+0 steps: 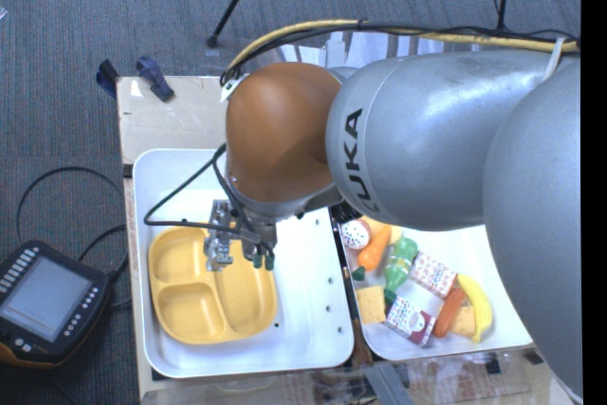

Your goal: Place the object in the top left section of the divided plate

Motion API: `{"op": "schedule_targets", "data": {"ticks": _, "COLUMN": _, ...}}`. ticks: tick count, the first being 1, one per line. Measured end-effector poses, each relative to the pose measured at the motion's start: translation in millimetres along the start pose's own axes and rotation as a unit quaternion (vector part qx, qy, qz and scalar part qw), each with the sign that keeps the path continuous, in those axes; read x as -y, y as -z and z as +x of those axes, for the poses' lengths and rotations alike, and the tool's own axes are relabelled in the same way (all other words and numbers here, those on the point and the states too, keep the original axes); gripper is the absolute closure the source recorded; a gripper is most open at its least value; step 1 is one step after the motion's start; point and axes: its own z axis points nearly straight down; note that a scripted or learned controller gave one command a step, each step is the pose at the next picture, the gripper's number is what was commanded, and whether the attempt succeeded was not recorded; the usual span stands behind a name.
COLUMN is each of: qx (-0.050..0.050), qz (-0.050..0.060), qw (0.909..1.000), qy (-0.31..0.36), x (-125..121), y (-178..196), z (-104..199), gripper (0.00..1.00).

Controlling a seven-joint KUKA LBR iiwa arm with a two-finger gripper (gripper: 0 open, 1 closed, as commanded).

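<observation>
camera view, taken from near to far: along the near edge of the left bin (313, 351) bare white floor is seen, and in the right bin (517, 332) a heap of toy food is gathered, among it a banana (481, 306), a carrot (374, 248) and small printed cartons (411, 319). just beyond the left bin's near rim the yellow divided plate (211, 285) is found, lying flat in the left half of that bin. three sections are made out: a large one nearest, and two smaller ones beyond it, side by side. the top left section (178, 253) is taken to be the far left one.

the gripper (239, 251) is hung over the far right part of the plate, at the ridge beside the target section. whether the fingers are spread or closed cannot be told, and no object is seen between them; the task's object cannot be picked out with any certainty, so its place is left open.

the coming move is judged to turn on a short shift to the left, the target section lying just left of the gripper. farther back, the orange band (277, 133) and grey arm (446, 138) are seen.
</observation>
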Motion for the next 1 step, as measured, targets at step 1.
{"op": "schedule_targets", "data": {"ticks": 1, "qx": 0.0, "qz": 0.0, "qw": 0.9922, "qy": 0.125, "x": -19.1, "y": -92.9, "z": 7.0, "gripper": 1.0}}
